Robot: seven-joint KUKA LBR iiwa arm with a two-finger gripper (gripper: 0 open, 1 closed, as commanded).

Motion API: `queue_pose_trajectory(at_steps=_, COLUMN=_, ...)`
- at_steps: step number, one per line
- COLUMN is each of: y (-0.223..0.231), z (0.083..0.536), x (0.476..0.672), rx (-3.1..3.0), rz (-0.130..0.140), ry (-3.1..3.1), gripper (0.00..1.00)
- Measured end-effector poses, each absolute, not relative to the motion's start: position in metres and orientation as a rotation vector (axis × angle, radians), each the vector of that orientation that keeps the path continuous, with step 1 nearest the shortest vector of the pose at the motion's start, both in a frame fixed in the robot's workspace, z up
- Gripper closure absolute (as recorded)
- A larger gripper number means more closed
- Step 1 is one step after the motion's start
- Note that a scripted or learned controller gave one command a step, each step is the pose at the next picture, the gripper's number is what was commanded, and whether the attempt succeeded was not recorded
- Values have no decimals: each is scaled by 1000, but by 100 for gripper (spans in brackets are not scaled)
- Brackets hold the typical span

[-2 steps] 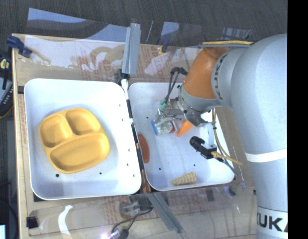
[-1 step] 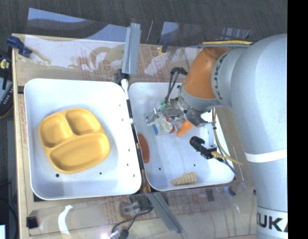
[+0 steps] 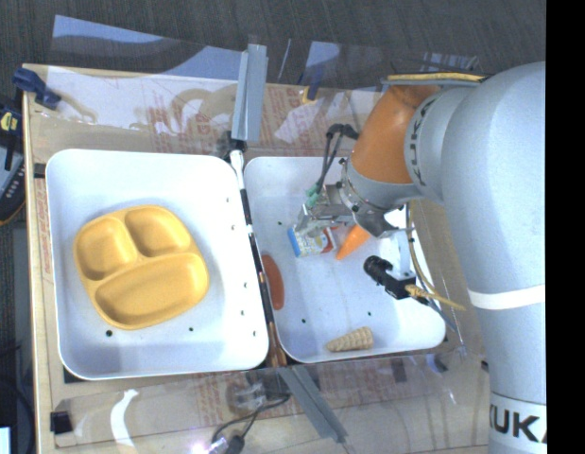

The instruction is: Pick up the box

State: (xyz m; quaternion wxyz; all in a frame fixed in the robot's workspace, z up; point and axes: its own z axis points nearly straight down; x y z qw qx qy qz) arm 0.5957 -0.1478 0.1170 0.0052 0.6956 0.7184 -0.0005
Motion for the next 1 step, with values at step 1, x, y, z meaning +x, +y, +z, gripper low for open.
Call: queue_pose_trajectory(at_steps=1, y=-148, z=117, x=596, rx=2177, rz=-3, ry=2250, gripper=0)
